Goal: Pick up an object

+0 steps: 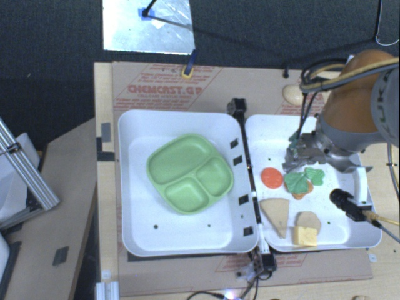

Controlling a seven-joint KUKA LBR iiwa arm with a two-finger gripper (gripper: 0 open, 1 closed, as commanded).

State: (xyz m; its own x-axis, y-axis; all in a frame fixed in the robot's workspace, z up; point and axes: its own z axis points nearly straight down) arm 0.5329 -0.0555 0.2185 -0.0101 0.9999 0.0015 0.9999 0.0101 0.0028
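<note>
We are looking down on two white bins. The left bin (134, 167) is carrying a green divided plate (190, 173), sitting at its centre. The right bin (265, 136) is holding all the small play-food pieces, gathered toward its six o'clock half, and any of them could serve as the object to pick up.

Nothing is lifted yet, as far as we are seeing: every piece is lying on the bin floor, so we are judging the pick as not yet made, with the closing and the lift both left to do.

The grey arm (356, 111) is reaching in from three o'clock, and its gripper (299, 158) is hanging low over the right bin, just at twelve o'clock of the green leafy piece (304, 180). We cannot tell how its tips are set, since the wrist is hiding them, and we are seeing nothing pinched there.

Going down in size among the pieces: a tan wedge (276, 214) is lying at six o'clock of the bin, a brown slice (307, 220) beside it toward three o'clock, the red-orange round (272, 178) at nine o'clock of the leafy piece, and a yellow cube (305, 235) touching the brown slice's near edge.
</note>
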